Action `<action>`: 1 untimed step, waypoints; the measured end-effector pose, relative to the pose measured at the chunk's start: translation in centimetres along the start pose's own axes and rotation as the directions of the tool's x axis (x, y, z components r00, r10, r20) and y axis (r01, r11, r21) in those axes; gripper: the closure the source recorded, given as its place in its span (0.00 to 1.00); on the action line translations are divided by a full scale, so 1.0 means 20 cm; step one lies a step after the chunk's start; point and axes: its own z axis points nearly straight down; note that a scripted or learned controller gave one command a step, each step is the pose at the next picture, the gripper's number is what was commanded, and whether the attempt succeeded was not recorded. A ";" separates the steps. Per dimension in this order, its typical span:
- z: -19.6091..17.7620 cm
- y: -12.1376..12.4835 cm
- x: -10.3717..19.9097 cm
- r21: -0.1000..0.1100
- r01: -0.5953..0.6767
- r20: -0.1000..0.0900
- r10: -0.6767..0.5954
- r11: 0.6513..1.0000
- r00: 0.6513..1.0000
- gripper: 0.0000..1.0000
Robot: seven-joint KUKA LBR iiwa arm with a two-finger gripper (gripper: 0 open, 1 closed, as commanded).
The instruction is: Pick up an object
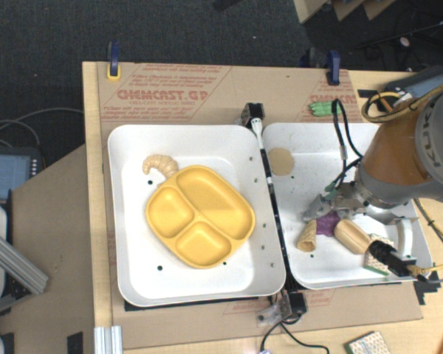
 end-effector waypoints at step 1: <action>-0.06 0.02 0.01 -0.011 0.003 0.003 -0.003 1.000 1.000 1.00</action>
